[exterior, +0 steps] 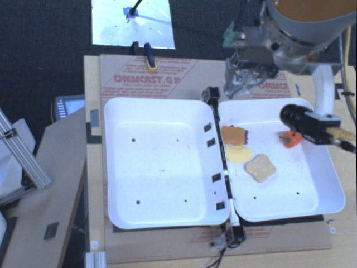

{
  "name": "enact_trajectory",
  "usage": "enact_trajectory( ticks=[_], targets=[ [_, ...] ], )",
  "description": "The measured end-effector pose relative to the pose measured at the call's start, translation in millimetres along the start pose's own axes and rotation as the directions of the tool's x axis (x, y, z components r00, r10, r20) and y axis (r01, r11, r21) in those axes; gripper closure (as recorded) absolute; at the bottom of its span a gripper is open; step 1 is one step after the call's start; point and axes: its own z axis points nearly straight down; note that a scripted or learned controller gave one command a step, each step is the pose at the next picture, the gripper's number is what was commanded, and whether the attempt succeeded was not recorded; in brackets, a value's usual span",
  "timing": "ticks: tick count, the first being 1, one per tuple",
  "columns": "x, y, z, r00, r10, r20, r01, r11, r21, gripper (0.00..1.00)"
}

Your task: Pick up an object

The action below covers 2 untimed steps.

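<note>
Up at the far right, the grey arm (304, 15), orange band showing on top, hanging over the back of the bench (67, 205). Gripper (241, 87) poised just above the far rim of the right bin (329, 197), near the corner by the divide between the two bins. Nothing seen in its grasp. Open or closed up there: cannot tell from this angle, too much metal clutter.

Down in the right bin, four candidates. Closest to the divide, an orange-brown piece (234, 135) with a purple edge on its right. Just in front of it and touching, a pale yellow flat piece (239, 154). Next along toward the near side, a tan bread-shaped slice (260, 168), lying flat, right beside the yellow one. Well apart on the right, a small orange-red item (289, 140), partly hidden behind a black cylinder (304, 123) jutting in from the arm side. All four lying on the bin floor, well clear of the gripper.

Left bin (162, 155) alongside, white, a few dark dots on its floor. Under both bins, a cardboard sheet (167, 74) with red lettering. At its far edge, a yellow and blue clamp (149, 58). Beyond that, a shiny square plate (133, 14) on dark carpet.
</note>
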Motion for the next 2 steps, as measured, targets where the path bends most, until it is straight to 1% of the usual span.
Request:
enact_trajectory(
  ticks=[1, 2],
  targets=[
    [64.4, 39.7, 7.6, 1.000, -0.004, 0.003, 0.004, 1.000, 0.010, 1.00],
    [61.0, 38.3, 7.2, 1.000, 0.000, 0.004, 0.000, 1.000, 0.011, 0.00]
  ],
)
